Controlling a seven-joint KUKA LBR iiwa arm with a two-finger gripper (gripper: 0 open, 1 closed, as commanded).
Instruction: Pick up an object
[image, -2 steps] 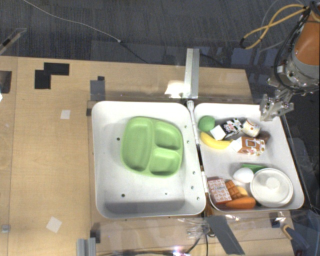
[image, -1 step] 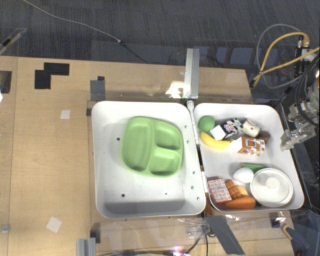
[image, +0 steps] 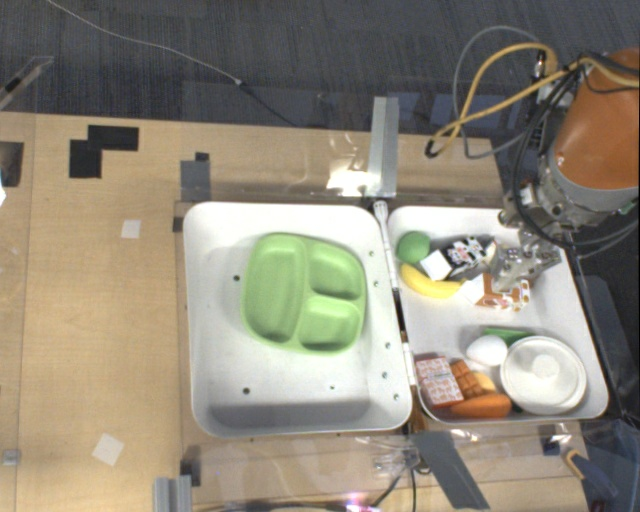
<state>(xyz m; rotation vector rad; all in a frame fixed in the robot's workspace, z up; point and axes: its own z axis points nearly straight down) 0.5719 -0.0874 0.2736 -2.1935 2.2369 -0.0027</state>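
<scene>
Inside the left bin (image: 215, 400) I see a green divided tray (image: 303, 291) with bare floor all round it. Over in the right bin (image: 590, 300), a green ball (image: 411, 246), banana (image: 432, 285), white bowl (image: 543, 373), egg (image: 487, 350) and carrot (image: 482, 406) crowd together. My gripper (image: 519, 266) hangs near the far right wall; its jaws look possibly parted, though I cannot tell.

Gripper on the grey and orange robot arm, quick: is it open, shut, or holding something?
Two-finger gripper: cannot be told; it hangs over the right white bin, with nothing visibly held.
</scene>
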